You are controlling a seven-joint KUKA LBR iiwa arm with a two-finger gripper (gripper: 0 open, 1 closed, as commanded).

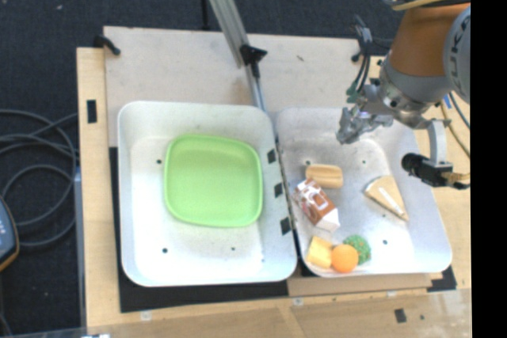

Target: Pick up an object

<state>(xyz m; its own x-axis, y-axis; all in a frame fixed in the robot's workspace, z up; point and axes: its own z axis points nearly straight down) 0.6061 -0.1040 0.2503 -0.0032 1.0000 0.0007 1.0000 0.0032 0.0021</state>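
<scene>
You have 2 white bins in front of you. The left bin (142,162) holds a square light-green plate (213,180), lying flat near its middle. The right bin (420,241) carries all the small pieces.

The gripper (350,128) hangs over the far part of the right bin, near its far-left corner, below the orange band (424,20) of the arm. Its dark fingers point down at the bin floor, but they merge into a single dark shape from this angle, so you cannot tell whether they are apart or together. Nothing shows between them.

The nearest candidate is a tan bread-like block (324,176), lying just below the gripper in the picture and clear of it. Next to it, toward the near side, sits a red-and-white carton (316,203), tilted on the floor. A pale wedge (386,196), cheese-like, lies toward the right side of the bin, well apart from the block.

At the near edge you see 3 items bunched together: a yellow block (320,252), an orange ball (344,259) touching it, and a green piece (360,248) just behind the ball.

A grey metal strut (226,8) runs diagonally from the top of the picture down to the gap between the bins.
</scene>
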